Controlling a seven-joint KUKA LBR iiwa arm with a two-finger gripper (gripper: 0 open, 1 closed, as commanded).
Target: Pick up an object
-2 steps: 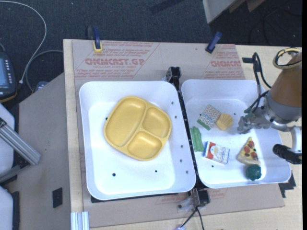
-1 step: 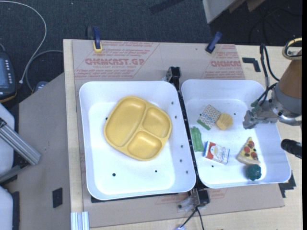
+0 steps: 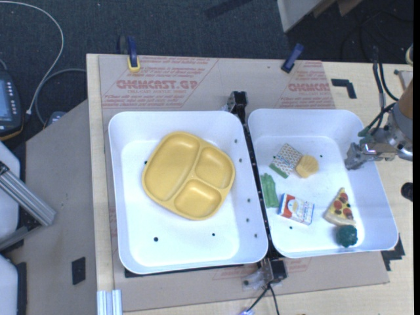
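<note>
Grey and low, the gripper (image 3: 356, 156) hangs at the right bin's (image 3: 380, 195) right edge, holding nothing visible, fingers too blurred to tell apart.

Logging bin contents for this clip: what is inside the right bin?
The right bin holds a pizza slice toy, teal ball, yellow block, patterned pad, green piece and small carton. Anything beneath them is covered.

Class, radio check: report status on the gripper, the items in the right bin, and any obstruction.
Gripper at right bin's right rim, holding nothing seen. Pizza slice toy nearest, untouched. Yellow tray in left bin, no obstruction.
</note>
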